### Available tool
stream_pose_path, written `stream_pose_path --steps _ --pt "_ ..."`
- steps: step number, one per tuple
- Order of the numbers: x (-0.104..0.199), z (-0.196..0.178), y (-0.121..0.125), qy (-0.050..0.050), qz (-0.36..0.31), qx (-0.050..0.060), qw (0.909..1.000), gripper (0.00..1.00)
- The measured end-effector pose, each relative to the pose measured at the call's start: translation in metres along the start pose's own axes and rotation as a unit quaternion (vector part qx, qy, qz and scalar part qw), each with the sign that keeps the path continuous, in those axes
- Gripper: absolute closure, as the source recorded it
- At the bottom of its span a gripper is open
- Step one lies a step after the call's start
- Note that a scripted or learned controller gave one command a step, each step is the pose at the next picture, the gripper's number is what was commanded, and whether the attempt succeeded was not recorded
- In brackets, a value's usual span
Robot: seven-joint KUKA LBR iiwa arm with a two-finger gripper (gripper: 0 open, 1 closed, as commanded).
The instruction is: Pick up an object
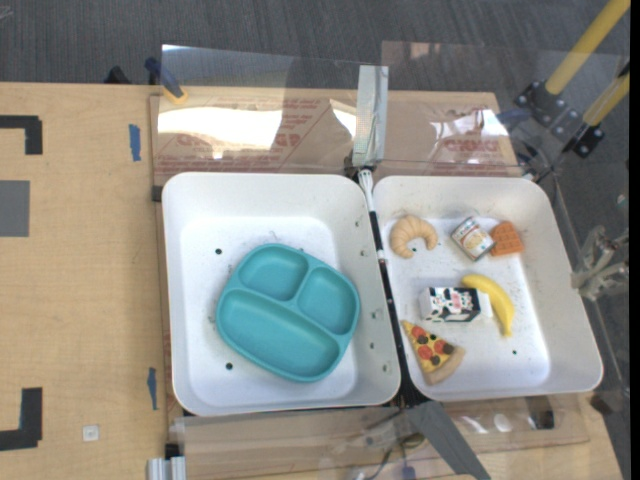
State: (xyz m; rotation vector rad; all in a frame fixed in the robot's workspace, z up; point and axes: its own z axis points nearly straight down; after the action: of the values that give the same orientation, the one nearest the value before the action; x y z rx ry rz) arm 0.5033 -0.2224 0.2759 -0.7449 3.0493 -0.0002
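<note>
The right bin [560, 363] holds several toy foods. A croissant [412, 234] lies at its upper left. A small can [469, 237] sits beside an orange waffle piece [507, 239] near the top. A black-and-white carton [451, 304] lies in the middle with a banana [494, 299] just right of it. A pizza slice [433, 350] rests near the front left corner.
A teal divided plate [289, 312] fills the middle of the left bin [190, 208]. Clear plastic panels [300, 108] stand behind both bins. A yellow pole on a black clamp [560, 118] is at the upper right.
</note>
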Motion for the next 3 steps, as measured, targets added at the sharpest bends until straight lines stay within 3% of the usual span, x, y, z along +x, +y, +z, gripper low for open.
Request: stream_pose_path --steps 1,2,3 --pt "-0.002 -0.034 0.002 -0.002 -0.128 0.003 0.9917 1.00" --pt "0.003 -0.013 0.001 0.000 -0.289 -0.001 0.9572 1.00" --pt "-0.036 -0.031 -0.018 -0.002 -0.432 0.002 0.9018 1.00"
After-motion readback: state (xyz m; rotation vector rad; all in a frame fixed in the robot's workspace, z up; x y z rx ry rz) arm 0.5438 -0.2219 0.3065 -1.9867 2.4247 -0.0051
